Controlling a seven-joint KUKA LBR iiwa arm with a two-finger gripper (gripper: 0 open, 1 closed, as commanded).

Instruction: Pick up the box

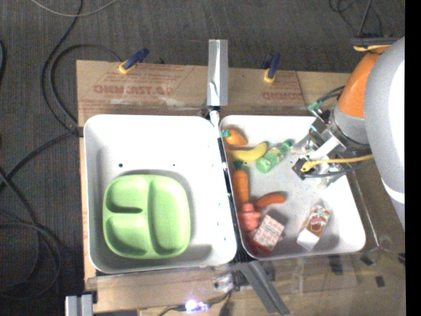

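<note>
Two bins: left bin [92, 176] with green tray [147, 214]; right bin [348, 239] with toy food
Box [267, 232]: near right bin's front edge, beside carton [314, 225]
Gripper [308, 165]: above right bin's far right; grip state unclear

- gripper [308, 166]: dark metal parts, matt, with yellow cable
- right bin [342, 245] under gripper: white plastic, smooth, slight sheen
- box [268, 231] below-left of gripper: printed card, red and white, matt
- carton [315, 224] just below gripper: glossy printed pack
- banana [250, 153], carrot [241, 184] left of gripper: smooth plastic
- green tray [147, 216] far left: matt plastic
- bench board [145, 87]: brown cardboard, rough
- floor [39, 196]: dark carpet, coarse
</note>
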